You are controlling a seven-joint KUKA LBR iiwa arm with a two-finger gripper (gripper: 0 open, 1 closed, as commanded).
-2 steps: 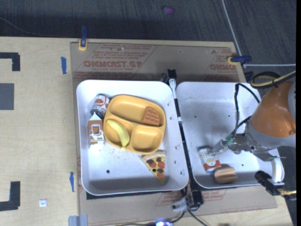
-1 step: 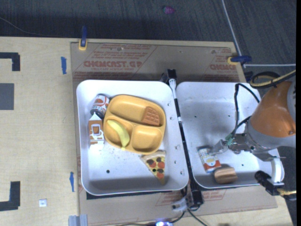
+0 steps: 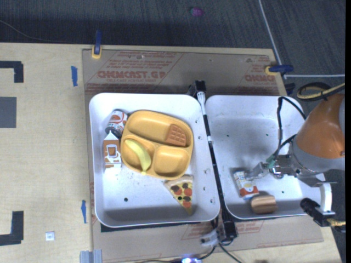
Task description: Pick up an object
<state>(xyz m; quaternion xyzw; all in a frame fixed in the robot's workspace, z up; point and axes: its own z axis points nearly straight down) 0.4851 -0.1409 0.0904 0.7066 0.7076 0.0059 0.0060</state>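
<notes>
- The place looks like a robotics lab or test cell, not a home.
- A plywood worktop (image 3: 38, 147) carries a printed brown board (image 3: 175, 70), held by a yellow clamp (image 3: 97, 51) and a blue clamp (image 3: 279, 68).
- Blue tape marks (image 3: 74, 75) and black squares (image 3: 7, 112) mark the wood.
- Two white bins (image 3: 159, 215) sit side by side, with toy food in them.
- Grey carpet (image 3: 164, 10) lies beyond, and cables (image 3: 219, 240) run at the front edge.

You are looking at an arm (image 3: 323, 133) wearing a rounded orange band over grey metal. A black cable (image 3: 285, 119) is looping along it, and the small silvery gripper (image 3: 263, 170) is showing pale, shiny fittings.
</notes>
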